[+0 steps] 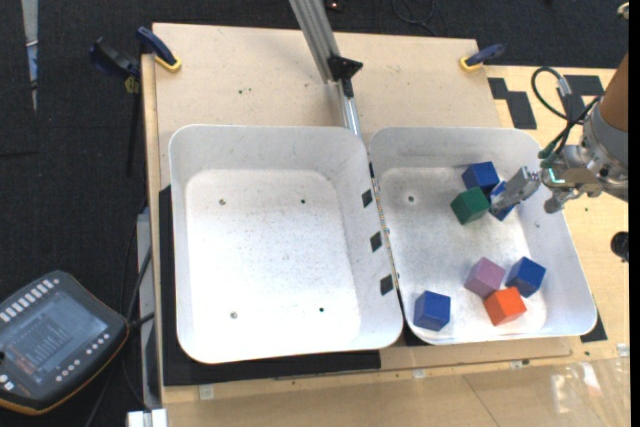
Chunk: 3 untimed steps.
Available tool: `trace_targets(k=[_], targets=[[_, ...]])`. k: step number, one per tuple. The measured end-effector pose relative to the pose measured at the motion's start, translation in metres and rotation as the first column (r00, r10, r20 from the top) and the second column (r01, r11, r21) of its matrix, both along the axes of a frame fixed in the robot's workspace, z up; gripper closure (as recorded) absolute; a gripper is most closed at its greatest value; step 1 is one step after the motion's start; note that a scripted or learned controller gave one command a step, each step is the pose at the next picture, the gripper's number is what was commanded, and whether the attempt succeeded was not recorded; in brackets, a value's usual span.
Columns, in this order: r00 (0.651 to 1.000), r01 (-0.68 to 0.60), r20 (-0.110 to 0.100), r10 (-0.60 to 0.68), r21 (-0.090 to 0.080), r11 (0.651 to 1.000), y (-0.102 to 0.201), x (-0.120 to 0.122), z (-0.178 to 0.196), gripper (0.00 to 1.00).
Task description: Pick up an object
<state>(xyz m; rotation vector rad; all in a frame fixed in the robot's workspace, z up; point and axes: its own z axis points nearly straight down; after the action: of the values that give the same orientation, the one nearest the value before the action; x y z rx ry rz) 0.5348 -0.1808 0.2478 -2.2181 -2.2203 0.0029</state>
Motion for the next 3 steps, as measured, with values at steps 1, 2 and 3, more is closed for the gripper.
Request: trace_targets(k=[1,2,3], targets=[[1.0,0.0,0.004,0.0,-0.001,1.0,0.0,0.001,0.002,0.0],[1.0,0.001,-0.002,-0.001,0.0,1.0,-0.004,0.009,-0.055,0.0],[1.0,0.001,-0.001,-0.001,0.0,1.0,-0.005,0.014,-0.1,0.0]])
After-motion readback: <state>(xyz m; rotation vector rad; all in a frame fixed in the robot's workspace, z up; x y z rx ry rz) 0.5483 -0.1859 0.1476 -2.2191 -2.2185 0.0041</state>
